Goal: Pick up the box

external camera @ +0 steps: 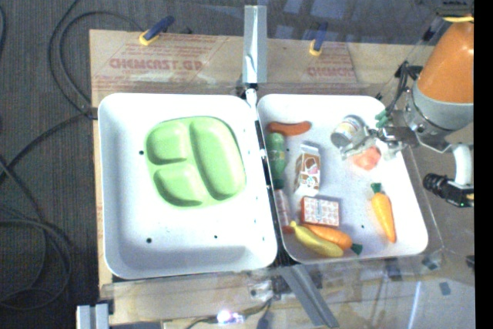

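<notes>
In the right bin (400,243) a small white and brown box (308,170) lies near the middle. A flatter red box with a grid print (320,209) rests just below it. My gripper (379,136) hangs over the bin's upper right part, between a silver can (347,132) and a pink-red piece (368,159). It is well to the right of both boxes and touches neither. The grey arm with its orange band (451,69) comes in from the right.
Also in the right bin are a sausage (289,127), a green vegetable (276,152), a banana (314,240), an orange carrot beside it (333,234) and another carrot (384,214) at the right. The left bin (115,189) holds a green divided tray (196,159).
</notes>
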Controlling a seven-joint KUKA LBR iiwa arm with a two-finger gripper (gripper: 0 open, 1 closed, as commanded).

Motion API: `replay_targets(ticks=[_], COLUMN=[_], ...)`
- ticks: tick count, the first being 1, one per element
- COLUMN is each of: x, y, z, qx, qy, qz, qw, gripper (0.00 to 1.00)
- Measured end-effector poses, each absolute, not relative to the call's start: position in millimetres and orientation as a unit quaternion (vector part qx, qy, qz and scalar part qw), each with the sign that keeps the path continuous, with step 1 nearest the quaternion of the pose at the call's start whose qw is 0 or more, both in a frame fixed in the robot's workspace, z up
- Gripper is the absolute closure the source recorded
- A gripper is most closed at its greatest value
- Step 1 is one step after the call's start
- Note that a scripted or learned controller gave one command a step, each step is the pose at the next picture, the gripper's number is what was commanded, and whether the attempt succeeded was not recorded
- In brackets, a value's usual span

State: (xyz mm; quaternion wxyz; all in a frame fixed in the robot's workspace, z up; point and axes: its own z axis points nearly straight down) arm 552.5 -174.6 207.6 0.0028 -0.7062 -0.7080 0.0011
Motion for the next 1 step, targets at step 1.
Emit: replay_targets(ticks=[1], x=[544.6], y=[-138.9], z=[122.0], qx=[-0.670], qy=[-0.742], qz=[-0.0035], qw=[-0.006], gripper=[0.00])
